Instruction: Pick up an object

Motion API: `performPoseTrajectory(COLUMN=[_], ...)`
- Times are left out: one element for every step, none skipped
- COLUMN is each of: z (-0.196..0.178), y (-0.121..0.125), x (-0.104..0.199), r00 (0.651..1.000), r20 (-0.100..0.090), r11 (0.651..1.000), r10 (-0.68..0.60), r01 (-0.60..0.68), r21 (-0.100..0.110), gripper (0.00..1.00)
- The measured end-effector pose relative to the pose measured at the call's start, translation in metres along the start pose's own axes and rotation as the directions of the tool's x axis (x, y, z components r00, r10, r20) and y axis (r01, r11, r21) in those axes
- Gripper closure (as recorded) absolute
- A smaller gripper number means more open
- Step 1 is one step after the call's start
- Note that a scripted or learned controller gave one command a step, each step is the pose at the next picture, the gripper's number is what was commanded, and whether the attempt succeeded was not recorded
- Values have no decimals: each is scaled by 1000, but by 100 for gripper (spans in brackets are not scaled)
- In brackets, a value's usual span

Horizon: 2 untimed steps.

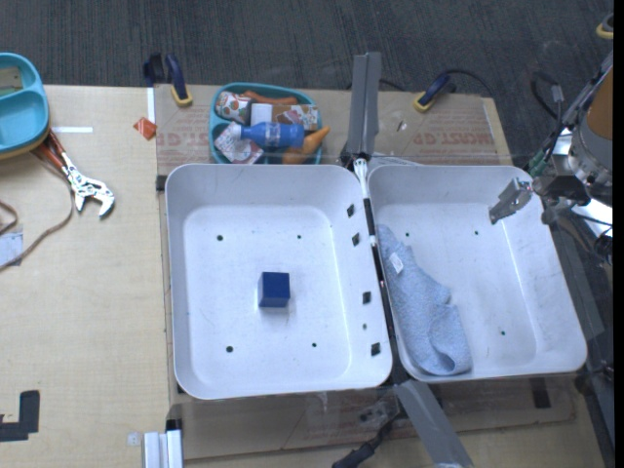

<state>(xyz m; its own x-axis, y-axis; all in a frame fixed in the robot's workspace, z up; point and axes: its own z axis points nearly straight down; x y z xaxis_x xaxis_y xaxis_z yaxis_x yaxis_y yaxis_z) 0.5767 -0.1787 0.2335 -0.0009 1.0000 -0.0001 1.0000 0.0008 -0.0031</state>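
Your blue cube (pixel 275 290) sits alone near the middle of the left bin (pixel 195 359), flat on the white floor and well apart from every wall. Right of the cube, past the divider between the bins, a pale blue cloth (pixel 425 310) lies crumpled along the left side of the right bin (pixel 546 339). Farther right of the cube and above its level, your gripper (pixel 511 203) hangs over the right bin's far right corner, with nothing visible between its parts; whether it is open or closed cannot be told from here. Behind the cube, beyond the left bin's back rim, a teal tub (pixel 265 125) holds assorted items, and a wrench (pixel 86 189) lies far to the left on the bench
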Motion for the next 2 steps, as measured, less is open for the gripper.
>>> performPoseTrajectory(z=[141, 109], y=[-7, 2], x=[78, -5], r00=[1000, 991], r20=[0, 1], r11=[1000, 991], r10=[-11, 135], r01=[11, -135], r21=[-4, -3], gripper=[0, 0])
